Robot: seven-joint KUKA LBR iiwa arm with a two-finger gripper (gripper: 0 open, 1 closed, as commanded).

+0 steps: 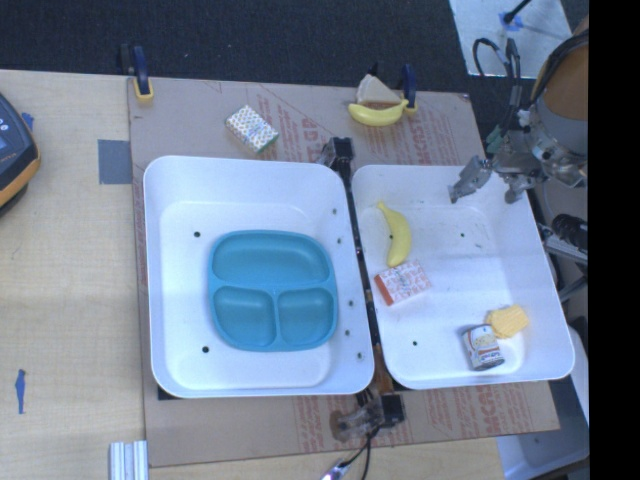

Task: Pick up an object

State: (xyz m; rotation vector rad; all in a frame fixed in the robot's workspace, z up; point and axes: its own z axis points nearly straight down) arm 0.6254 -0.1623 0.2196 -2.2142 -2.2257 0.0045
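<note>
White plastic makes up the two shallow bins, side by side on a brown cardboard sheet (300, 128) that carries faint red printing too blurred to read. The left bin (170, 368) holds one blue tray (271, 289) with three compartments, one long one on the far side and two smaller ones on the near side. The right bin (450, 368) holds four small things: one yellow banana (396, 233) near its left wall; one red and white packet (402, 283) just nearer than the banana, its printing illegible; one small can (483, 347) with a label I cannot read, at the near right; and one yellow block (508, 320) touching the can on its far right side.

One grey arm (555, 118) reaches in at the far right. Its gripper (487, 183) hangs over the right bin's far right corner, well apart from all four things, fingers spread and pinching nothing.

On the cardboard beyond the bins lie one small patterned box (251, 128), far of the left bin, and a second banana (377, 114) against a pale wedge-shaped thing (377, 89). Two blue-handled clamps (140, 70) grip the sheet's far edge. One dark device (15, 148) sits at the left edge of the bench.
</note>
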